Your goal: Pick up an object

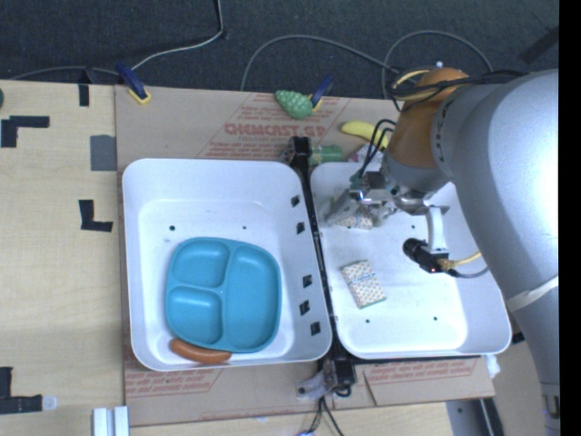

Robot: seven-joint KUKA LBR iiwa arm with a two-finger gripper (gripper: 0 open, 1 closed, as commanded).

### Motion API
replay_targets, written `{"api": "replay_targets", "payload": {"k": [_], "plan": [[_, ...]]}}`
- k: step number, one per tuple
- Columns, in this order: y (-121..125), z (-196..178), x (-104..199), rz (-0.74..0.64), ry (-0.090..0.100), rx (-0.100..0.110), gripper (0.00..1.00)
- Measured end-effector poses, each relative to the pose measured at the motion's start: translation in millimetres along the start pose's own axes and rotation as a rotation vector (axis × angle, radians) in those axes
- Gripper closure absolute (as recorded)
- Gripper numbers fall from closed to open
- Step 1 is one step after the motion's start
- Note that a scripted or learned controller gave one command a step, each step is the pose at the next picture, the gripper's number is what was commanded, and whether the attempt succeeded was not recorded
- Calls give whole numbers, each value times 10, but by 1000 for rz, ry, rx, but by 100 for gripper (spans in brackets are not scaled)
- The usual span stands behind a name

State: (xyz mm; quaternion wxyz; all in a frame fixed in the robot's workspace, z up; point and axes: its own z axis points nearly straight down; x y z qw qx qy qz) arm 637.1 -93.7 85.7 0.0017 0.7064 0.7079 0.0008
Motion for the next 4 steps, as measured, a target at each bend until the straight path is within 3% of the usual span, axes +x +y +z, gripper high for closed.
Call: {"api": "replay_targets", "payload": {"k": [1,2,3,4], "plan": [[318,5,-93,0,0,1,0],[318,-94,-94,-1,-3,2,100],[-250,-993,740,0,2,3,100],[-633,-985,1279,0,2,6,100]]}}
